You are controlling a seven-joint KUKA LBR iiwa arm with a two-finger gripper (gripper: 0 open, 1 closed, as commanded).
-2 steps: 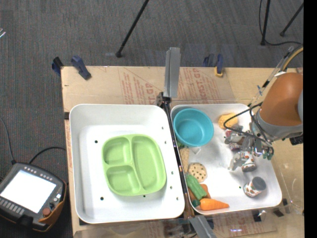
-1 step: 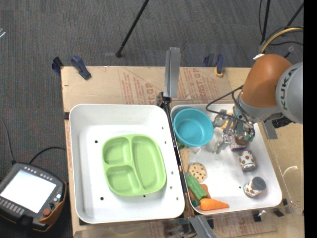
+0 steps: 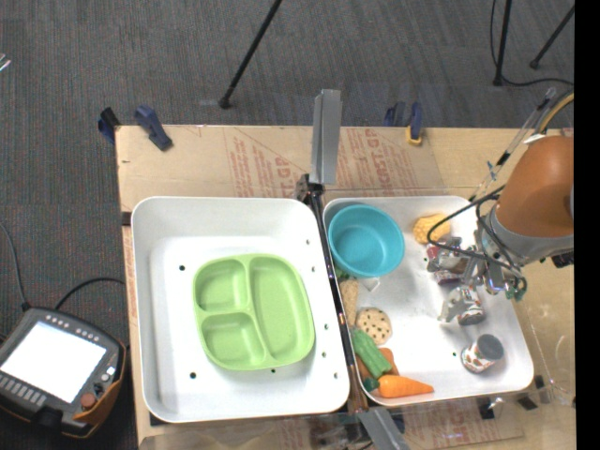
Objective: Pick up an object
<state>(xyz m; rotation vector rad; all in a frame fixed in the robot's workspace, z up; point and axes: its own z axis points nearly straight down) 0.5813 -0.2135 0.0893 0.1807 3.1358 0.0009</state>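
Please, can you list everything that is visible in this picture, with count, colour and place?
bins: 2, white, side by side on the bench
divided plate: 1, green, left bin
bowl: 1, blue, right bin, far left corner
cookie: 1, tan, right bin, near the divider
carrot: 1, orange, right bin, near edge
cucumber: 1, green, beside the carrot
can: 1, silver, right bin, near right corner
pincer: 1, metallic, over the right bin

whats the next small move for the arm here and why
Probably a short drop straight down. The gripper hangs over bare floor of the right bin, with nothing visibly between its fingers. A small round object lies just nearer the camera, so a slight shift toward it first may help.
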